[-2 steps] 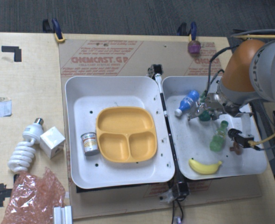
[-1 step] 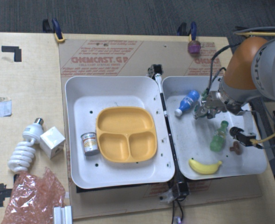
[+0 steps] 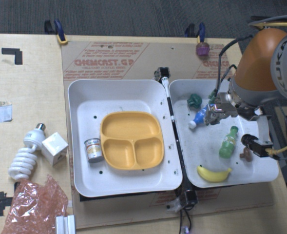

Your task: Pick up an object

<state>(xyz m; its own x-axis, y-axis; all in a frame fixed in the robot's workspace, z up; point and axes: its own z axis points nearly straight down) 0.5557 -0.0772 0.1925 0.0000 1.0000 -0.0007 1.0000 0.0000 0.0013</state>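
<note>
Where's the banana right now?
The banana lies in the right bin, near its front edge, just below the green bottle.

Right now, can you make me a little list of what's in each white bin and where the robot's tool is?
left bin: yellow divided plate in the middle; small can beside the plate's left edge
right bin: blue bottle, dark green toy, green bottle, banana, small brown thing
tool: over the right bin, right next to the blue bottle
holding something: cannot tell
outside the bins: spiral light bulb, white cube, crinkly pink bag
</note>
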